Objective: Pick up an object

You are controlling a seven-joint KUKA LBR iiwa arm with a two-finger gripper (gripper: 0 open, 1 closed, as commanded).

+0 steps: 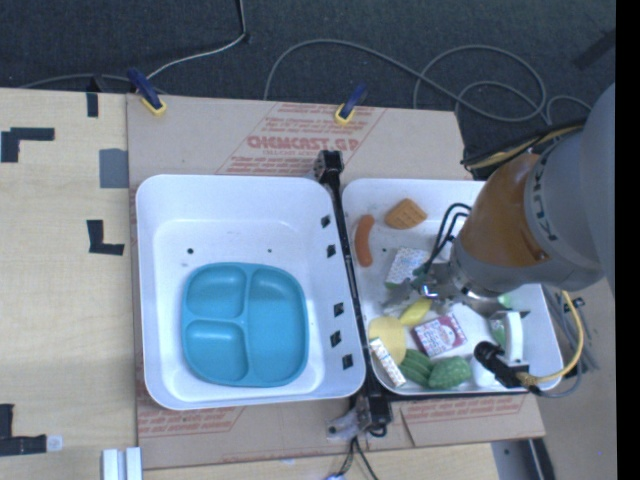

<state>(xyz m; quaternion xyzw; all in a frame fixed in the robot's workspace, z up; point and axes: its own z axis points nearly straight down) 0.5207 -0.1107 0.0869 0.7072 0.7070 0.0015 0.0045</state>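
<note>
Hovering over right bin's [560,353] crowded middle, gripper [425,286] grip state unclear; packed toys [420,343] may cause a miss.

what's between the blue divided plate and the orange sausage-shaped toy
In the camera view, bare white floor of the left bin, then the black divider where both bins meet, separates the blue divided plate from the orange sausage-shaped toy.

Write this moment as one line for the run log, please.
arm: over right bin | gripper: down among items, near yellow item | grasp: unclear | blue tray: in left bin
</note>
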